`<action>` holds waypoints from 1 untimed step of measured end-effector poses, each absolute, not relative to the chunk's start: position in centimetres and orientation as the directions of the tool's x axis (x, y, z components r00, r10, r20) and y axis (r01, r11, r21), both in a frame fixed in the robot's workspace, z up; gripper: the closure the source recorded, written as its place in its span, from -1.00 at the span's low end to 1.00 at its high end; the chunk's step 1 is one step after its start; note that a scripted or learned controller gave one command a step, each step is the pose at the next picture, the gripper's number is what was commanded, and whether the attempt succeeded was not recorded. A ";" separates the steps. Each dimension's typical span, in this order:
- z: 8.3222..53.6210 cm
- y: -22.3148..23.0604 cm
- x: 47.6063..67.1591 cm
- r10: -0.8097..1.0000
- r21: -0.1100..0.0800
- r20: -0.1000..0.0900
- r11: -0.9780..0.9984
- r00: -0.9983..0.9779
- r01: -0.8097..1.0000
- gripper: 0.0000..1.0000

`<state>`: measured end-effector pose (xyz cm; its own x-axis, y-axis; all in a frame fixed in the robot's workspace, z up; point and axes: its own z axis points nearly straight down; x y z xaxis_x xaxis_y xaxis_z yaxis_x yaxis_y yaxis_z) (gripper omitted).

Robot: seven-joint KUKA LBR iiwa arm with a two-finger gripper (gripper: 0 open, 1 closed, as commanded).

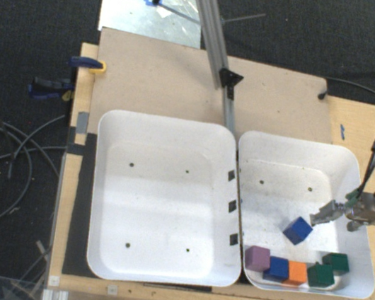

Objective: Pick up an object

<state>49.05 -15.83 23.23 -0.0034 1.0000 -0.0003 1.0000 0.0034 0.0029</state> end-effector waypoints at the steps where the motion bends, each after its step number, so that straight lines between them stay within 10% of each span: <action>1: 10.3 -15.8 51.9 1.000 -0.004 0.002 0.003 -0.003 1.000 -1.00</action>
